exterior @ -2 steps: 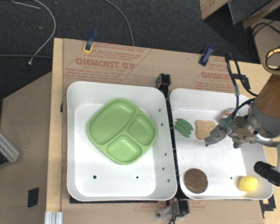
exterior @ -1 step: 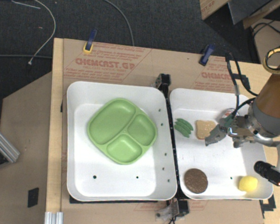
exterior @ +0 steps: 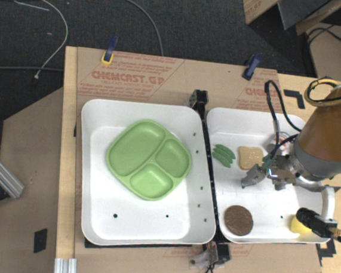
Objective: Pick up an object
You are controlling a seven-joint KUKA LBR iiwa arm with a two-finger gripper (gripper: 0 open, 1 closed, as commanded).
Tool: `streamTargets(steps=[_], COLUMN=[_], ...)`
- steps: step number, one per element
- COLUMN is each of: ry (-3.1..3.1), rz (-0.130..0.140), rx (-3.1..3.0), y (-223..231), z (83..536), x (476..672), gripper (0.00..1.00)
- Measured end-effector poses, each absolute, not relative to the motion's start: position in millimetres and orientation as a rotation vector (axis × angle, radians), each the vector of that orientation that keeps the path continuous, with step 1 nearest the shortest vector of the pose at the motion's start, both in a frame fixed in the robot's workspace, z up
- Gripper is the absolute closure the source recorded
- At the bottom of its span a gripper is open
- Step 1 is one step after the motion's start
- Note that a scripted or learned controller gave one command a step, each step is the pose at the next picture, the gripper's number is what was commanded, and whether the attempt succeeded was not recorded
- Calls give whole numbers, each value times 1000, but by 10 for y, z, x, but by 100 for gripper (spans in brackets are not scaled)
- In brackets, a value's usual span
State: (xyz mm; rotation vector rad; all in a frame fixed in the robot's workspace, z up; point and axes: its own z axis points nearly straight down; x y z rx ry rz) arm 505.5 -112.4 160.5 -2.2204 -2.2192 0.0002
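The right bin holds a small green leafy piece, a tan bread-like piece, a round brown disc and a yellow object at its right edge. My gripper hangs over the middle of this bin, just below and right of the tan piece. Its grey fingers stand spread, open, with nothing between them. The arm's orange band and wrist cover the bin's right part.
The left bin carries a green divided plate. Black cables run along the arm above the right bin. Blue clamps hold the cardboard sheet at the back edge.
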Motion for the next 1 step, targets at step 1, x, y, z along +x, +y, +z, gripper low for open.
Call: streamTargets(steps=[1], ry=[-2215], rz=[5], rx=[-2217], y=[-1145], z=[1145], x=[4970], gripper=[0])
